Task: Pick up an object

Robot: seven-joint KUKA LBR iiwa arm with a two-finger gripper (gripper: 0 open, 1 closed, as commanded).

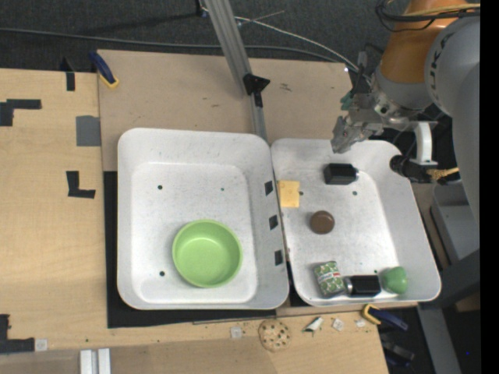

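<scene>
Now we are hanging over the right bin (405, 209), where the black block (340, 174) is lying just below our pincer (343, 140). We are risking a miss: coming down off-centre could nudge the small block toward the bin wall. Whether the pincer is parted or closed we cannot tell; nothing is showing in it.

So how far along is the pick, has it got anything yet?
Nothing looks picked yet. The gripper hangs over the far edge of the right bin, just above the black block, with nothing seen in it. The yellow block, brown disc and the rest lie in the bin. Left: descend, grasp, lift.
</scene>
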